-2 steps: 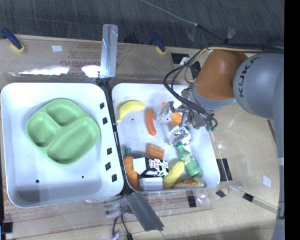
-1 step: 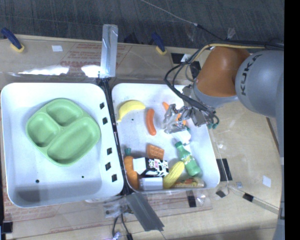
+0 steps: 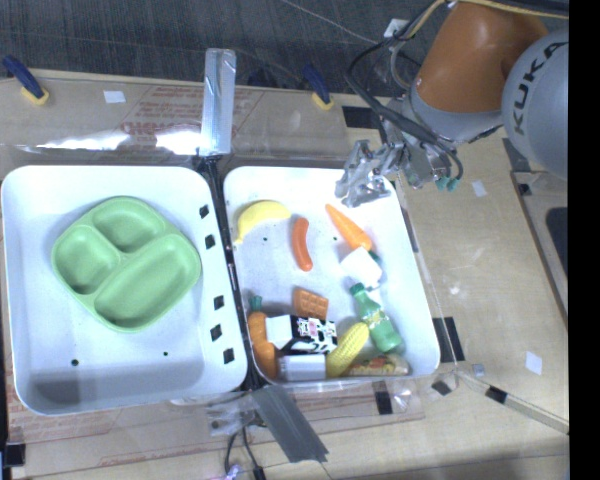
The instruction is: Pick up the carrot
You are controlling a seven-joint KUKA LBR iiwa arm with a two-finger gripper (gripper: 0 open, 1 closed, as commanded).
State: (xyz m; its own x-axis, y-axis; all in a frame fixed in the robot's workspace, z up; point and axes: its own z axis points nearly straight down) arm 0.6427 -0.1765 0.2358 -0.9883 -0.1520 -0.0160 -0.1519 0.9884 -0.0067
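Green divided plate lies in left bin

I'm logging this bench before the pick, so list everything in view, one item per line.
bins: 2, white, side by side on the bench
divided plate: 1, green, left bin
banana: 1, yellow, right bin, far left corner
sausage: 1, red-orange, right bin, middle
carrot: 1, orange, right bin, far right
waffle: 1, orange-brown, right bin, centre
bottle: 1, green, right bin, right side
corn: 1, yellow, right bin, near edge
clamps: 2, blue, far edge of bench
arm: 1, grey and orange, upper right
tool: 1, metallic, above the right bin's far right corner
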